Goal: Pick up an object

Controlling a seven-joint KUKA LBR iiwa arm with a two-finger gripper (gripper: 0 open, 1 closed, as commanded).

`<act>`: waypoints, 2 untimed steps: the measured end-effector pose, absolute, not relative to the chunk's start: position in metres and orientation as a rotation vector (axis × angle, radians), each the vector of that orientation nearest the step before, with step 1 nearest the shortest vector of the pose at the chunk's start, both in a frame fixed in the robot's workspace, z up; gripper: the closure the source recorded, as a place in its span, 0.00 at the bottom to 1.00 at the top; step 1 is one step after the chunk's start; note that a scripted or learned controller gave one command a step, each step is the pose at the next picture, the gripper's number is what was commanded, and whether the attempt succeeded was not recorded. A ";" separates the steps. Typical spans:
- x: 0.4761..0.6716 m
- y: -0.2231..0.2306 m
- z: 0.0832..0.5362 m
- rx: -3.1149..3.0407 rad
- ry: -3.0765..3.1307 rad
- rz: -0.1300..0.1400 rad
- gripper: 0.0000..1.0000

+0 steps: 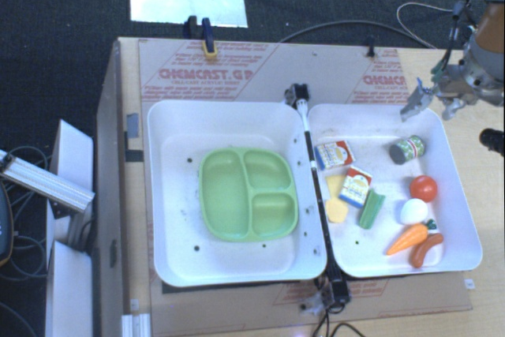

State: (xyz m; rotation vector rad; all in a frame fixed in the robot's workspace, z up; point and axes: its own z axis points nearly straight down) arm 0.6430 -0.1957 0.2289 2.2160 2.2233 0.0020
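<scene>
Nearest you, along the front of the right bin (461,193), you have an orange carrot (405,239) lying against a reddish sausage (426,249), with a white egg (413,211) just behind them and a red tomato (424,188) behind that. To their left a green block (370,210) leans on a small blue and red carton (355,187), beside yellow cheese pieces (336,198). The left bin (170,170) carries a green divided plate (248,194). Further back in the right bin sit a second carton (334,154) and a tin can (407,148) on its side. Farthest, above the right bin's back corner, your hand (431,101) hangs with fingers spread, pinching nothing, well apart from the can. Printed board covers the desk (237,71) behind.
</scene>
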 end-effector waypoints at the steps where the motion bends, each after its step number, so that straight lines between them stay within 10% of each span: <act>1: 0.648 -0.207 0.111 2.200 2.211 0.015 0.00; 2: 0.669 -0.196 0.085 2.213 2.225 0.003 0.00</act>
